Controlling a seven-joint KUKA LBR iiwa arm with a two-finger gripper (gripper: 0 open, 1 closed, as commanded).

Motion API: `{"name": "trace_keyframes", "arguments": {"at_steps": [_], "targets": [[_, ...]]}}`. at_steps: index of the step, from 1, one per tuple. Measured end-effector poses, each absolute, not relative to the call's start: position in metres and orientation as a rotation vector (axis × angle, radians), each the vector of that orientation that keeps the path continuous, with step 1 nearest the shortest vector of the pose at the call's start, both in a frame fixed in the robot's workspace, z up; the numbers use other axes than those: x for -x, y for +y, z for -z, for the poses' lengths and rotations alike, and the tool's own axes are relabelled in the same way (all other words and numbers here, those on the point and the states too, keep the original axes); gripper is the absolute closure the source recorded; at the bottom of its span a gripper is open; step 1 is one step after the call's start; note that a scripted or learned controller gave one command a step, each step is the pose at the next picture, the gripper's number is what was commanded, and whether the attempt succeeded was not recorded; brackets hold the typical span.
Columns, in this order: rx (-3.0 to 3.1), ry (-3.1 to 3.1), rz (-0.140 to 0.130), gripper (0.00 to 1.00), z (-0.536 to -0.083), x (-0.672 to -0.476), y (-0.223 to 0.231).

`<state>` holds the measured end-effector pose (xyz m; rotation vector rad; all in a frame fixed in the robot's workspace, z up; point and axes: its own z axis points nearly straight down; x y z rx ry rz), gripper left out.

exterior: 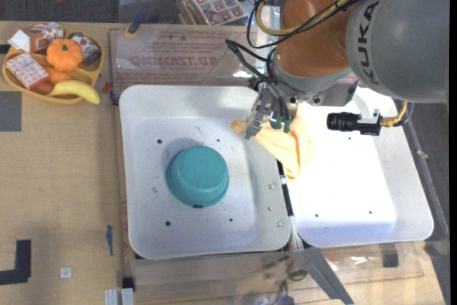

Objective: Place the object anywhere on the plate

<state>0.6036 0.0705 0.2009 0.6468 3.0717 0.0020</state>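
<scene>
The jaws (pixel 265 118) hang over the seam where the two white bins meet. A floppy yellow cloth (pixel 285 143) droops just under them and toward the right bin (pixel 371 189). Its top edge looks pinched between the fingers, so the jaws seem closed on the cloth, with only a small gap. A little tan bit (pixel 239 127) sticks out just to the left of the jaws; I cannot tell if it is part of the cloth.

The teal plate (pixel 198 176) sits in the left bin (pixel 143 153), down and to the left of the jaws, well apart from them. It looks upside down, like a round bump.

To do this step well, I think the arm should lift the cloth high enough that its hanging end clears the bin walls. Then it should slide left and forward until the jaws are right over the plate. It should go slowly so the cloth does not swing. It should drop low before letting go, or the cloth may slip off the round top.
</scene>
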Motion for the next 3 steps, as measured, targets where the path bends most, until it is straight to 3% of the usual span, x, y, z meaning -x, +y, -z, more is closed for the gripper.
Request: {"name": "trace_keyframes", "arguments": {"at_steps": [1,2,3], "targets": [[-0.029,3.138,-0.004,1.00,-0.200,-0.604,0.121],[-0.003,3.138,-0.005,1.00,-0.216,-0.609,0.169],[-0.003,3.137,-0.005,0.00,-0.216,-0.609,0.169]]}}
